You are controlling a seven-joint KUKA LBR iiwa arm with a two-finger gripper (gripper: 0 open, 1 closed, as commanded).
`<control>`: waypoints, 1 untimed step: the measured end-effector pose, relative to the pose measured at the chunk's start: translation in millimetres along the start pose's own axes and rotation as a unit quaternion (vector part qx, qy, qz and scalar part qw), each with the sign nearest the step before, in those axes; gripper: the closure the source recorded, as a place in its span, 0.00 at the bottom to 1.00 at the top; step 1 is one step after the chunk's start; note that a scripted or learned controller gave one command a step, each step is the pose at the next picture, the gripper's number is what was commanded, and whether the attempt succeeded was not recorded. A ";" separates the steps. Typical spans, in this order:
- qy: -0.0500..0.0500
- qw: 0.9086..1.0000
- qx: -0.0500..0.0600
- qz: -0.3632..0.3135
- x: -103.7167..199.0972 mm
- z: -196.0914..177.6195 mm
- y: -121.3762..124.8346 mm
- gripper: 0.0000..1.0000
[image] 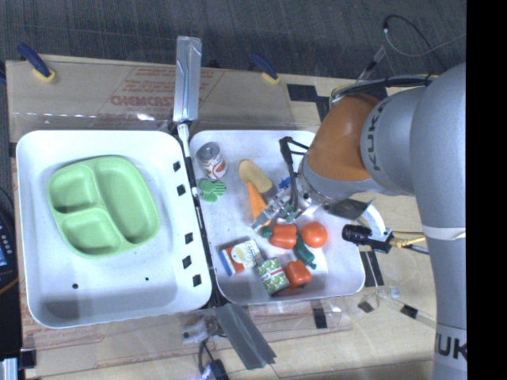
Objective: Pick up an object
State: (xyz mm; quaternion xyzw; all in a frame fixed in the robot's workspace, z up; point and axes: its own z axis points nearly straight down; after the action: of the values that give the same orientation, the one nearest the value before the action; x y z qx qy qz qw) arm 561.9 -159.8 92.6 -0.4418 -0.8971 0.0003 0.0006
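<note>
Dark ribbed flooring lies behind the bench [238, 85], which carries two shallow white bins side by side, with blue clamps along the far edge. Left bin [32, 212] holds a green divided plate [103, 204], with bare white floor around it, most of it toward the near wall. Right bin [238, 145] is crowded. Arm [412, 141] enters from the right, grey, its orange band [344, 145] over the bin's right half, wrist angled down and leftward. Gripper [281, 212] sits low in the middle of the right bin, tip just above a red-orange tomato-like piece [283, 235] and beside the carrot [255, 200]; cannot tell whether it is parted or closed, nor whether anything is held, as the tip is small and cluttered. Objects in the right bin: a small can [211, 161] near the far-left corner, a green leafy piece [211, 188] just below it by the left wall, a pale yellow oblong [255, 174] touching the carrot's top, a second round red piece [314, 233] to the right, a small carton [242, 256] near the front, and a green-labelled box [272, 276] beside another red piece [298, 273] at the front wall. Open room in this bin lies along the far wall and in the left-centre strip; front and centre are tight.
</note>
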 end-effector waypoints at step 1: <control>0.000 1.000 0.000 -0.002 -0.1 -10.3 1.0 1.00</control>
State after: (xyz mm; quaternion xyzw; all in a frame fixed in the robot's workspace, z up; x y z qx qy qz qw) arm 562.7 -159.3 102.9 -0.4396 -0.8982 0.0002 0.0002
